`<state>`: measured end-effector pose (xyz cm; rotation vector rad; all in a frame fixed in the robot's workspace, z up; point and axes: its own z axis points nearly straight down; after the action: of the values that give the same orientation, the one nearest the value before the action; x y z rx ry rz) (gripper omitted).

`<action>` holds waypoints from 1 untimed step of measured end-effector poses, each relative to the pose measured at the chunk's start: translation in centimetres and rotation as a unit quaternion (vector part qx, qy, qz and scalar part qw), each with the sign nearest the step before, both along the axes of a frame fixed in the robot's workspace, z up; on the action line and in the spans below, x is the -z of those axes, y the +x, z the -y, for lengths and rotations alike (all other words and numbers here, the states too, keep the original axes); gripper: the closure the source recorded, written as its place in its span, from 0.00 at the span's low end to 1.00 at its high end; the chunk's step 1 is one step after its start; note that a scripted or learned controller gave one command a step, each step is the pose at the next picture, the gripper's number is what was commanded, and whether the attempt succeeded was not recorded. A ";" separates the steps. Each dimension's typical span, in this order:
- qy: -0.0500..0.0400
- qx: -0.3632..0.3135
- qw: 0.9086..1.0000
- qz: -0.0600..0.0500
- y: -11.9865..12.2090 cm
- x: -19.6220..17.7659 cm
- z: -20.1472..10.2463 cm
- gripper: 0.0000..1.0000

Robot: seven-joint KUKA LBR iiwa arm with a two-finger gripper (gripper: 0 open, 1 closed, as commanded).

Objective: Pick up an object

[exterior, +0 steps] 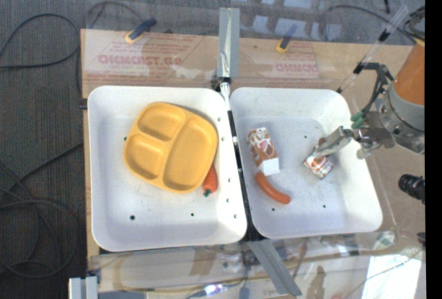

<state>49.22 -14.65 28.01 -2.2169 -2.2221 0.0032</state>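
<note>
We see the end effector (pixel 330 146) near the right bin's (pixel 359 211) right edge, over a small can (pixel 319 165). We cannot tell its state.

Small red-white can (pixel 320 164), tipped, right bin (pixel 304 222)

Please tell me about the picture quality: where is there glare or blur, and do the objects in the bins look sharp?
Camera view: even, bright light washes out the right bin floor; glare sits on the clear plastic at the bottom edge. The yellow tray, the sausage and the carton are fairly sharp with soft shadows; the tool and the small can look slightly blurred.
</note>
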 end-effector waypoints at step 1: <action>0.001 -0.070 0.998 0.000 3.8 11.1 -1.8 0.00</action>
<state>52.99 -12.86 16.96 -2.0556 -2.3711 0.0020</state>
